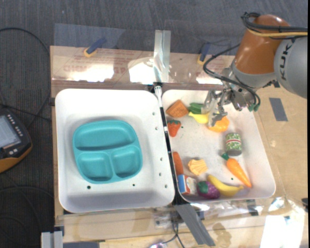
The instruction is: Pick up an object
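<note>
The tool (215,112) hung with its fingers spread just above a small orange plastic toy (220,124) lying beside a yellow toy banana (198,118) in the right white bin (261,154).

Two white bins (113,200) side by side, one teal divided tray (107,150) in the left. In the right: two toy bananas (225,185), two toy carrots (237,172), one small can (233,143), one purple piece (208,190), several orange pieces, exact number unclear. One handheld pendant (5,136) at far left.
</note>
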{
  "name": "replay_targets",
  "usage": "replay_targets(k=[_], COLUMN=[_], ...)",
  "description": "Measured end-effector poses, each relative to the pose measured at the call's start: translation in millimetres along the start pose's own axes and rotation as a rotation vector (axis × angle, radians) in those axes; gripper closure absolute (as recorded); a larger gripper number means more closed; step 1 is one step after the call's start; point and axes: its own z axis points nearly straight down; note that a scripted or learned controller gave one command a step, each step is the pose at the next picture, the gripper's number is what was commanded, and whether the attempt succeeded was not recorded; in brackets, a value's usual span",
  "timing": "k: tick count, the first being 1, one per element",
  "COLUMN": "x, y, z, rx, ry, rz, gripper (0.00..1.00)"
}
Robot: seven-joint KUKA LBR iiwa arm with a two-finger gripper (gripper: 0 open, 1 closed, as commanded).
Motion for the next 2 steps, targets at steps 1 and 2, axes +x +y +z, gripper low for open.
replay_targets(k=[1,2], x=[-0.2,11.9], y=[-0.2,-3.0], z=[-0.6,32.6], rx=[0.001,0.002], ry=[-0.001,-0.011], rz=[0.0,0.027], gripper=[0.0,0.0])
